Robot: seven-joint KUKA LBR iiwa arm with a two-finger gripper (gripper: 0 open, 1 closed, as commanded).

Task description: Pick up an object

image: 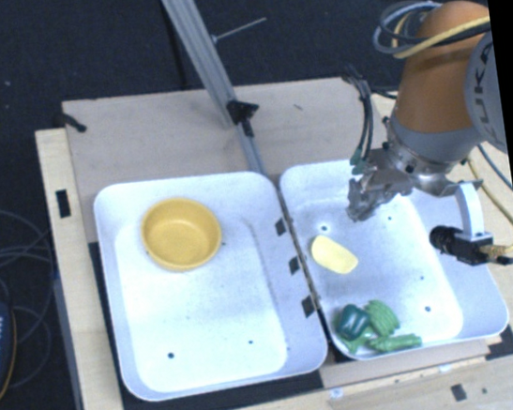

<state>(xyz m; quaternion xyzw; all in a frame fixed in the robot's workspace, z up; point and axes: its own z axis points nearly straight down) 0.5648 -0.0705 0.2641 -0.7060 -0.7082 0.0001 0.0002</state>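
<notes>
Nearest the lens, at 5 o'clock in the right bin (442, 315): green toy pieces (373, 325), a dark teal lump beside a leafy bright-green one, with a thin green strip just below, all touching or nearly so against the bin's near wall. Up at 11 o'clock from those, near the bin's left wall: a pale yellow block (334, 255), lying flat and apart from everything else. Hovering at 1 o'clock from the block, near but not touching: the claw (362, 201), with nothing visibly held; width of its opening impossible to tell from this slant. Over in the left bin (145, 357), toward 10 o'clock: a yellow bowl (182, 233), upright. Probably light, all of it. Yellow block looks smooth, rounded, maybe soft or waxy, so likely slippery; best taken across its short width, at the middle. Green cluster looks harder to grip cleanly, being crowded against the wall. Bowl graspable only by its rim.
</notes>
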